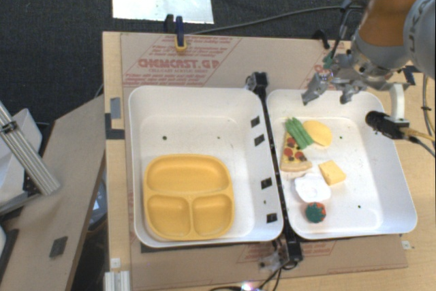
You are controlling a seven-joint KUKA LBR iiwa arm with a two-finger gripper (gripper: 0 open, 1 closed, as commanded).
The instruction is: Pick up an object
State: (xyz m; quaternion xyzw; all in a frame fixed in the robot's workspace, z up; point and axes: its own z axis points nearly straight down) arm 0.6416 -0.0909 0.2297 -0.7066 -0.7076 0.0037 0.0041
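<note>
The right bin holds several toy foods: a green bean bundle, a yellow round piece, a pizza slice, a yellow cheese wedge, a white disc and a green ball with a red spot. My gripper hangs over the far rim of the right bin, above and behind the green bundle. Its fingers stand open and apart, with nothing between them.
The left bin holds a yellow divided tray in its near half. A black clip strip runs along the seam between the bins. A blue and yellow clamp sits on the cardboard behind the left bin.
</note>
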